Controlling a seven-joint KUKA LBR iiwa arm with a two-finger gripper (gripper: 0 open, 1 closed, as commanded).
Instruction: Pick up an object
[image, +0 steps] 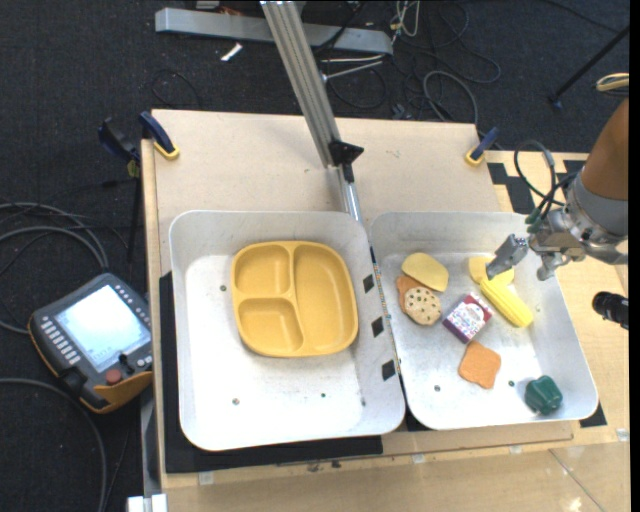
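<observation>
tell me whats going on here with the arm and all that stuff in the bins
A robot arm reaches in from the right, its gripper hovering over the right bin beside a yellow corn-like toy. Nothing shows between its fingers, so no pickup yet. That bin also holds a cookie, a pale yellow piece, a small purple packet, an orange piece and a green item. The left bin holds a yellow divided tray.

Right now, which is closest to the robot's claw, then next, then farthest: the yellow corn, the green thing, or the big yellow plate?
From the gripper:
1. Yellow corn, just below it in the right bin.
2. Green thing, right bin's near corner.
3. Yellow plate, over in the left bin.
</observation>
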